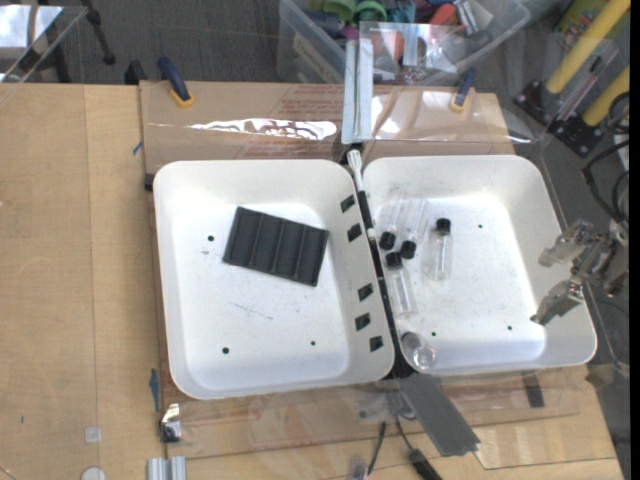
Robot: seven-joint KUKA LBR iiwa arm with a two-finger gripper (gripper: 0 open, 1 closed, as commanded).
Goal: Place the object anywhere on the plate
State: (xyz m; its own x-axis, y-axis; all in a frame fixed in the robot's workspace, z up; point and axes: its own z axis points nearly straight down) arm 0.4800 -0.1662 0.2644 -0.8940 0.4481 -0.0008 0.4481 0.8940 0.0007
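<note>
No brand or label can be read on anything in the bins; faint reddish printing runs along the cardboard (300, 108) behind them, too blurred to make out.

The left bin (190, 298) carries a dark ribbed plate (276, 245), lying flat and slightly askew toward the bin's far half, with bare white floor all around it, widest along the near edge and the left wall.

The right bin (500, 268) holds several clear vials with black caps (412, 253), clustered near its left wall, just beside the divider between the bins. One vial (441, 245) lies a little apart to the right of the cluster, and a clear round piece (418, 352) sits in the near left corner. The right half of this bin is open floor.

The pincer (568, 276) sits at the right bin's right edge, over the rim, well apart from the vials. Its fingers (560, 250) are spread with nothing between them.

A black clip strip runs along the divider. Beyond the bins' far edge stands a clear tub of coloured toys (400, 8).
</note>
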